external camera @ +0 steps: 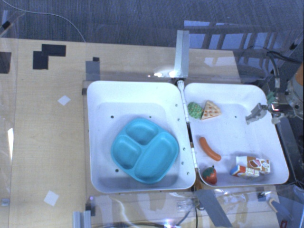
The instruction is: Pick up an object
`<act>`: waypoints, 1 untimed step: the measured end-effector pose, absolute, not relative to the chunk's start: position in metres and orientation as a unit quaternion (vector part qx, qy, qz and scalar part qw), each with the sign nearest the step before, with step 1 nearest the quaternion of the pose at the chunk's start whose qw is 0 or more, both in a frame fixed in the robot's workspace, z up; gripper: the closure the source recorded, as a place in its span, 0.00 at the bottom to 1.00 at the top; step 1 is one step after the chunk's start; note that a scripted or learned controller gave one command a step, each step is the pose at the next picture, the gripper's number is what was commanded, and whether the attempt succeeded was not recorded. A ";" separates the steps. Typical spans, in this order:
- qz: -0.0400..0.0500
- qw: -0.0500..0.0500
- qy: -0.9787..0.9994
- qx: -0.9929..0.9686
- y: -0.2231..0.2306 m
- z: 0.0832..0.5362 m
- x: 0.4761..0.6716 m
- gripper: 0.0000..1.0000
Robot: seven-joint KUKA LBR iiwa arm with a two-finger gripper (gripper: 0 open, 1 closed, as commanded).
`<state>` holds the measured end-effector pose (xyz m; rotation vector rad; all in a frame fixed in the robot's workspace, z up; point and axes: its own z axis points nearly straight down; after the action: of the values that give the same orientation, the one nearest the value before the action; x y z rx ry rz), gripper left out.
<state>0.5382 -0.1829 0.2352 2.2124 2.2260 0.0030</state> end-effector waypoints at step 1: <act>0.001 0.001 0.686 0.727 -0.169 0.096 0.538 0.00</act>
<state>0.5383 -0.1690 0.0961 2.2836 2.1538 0.0029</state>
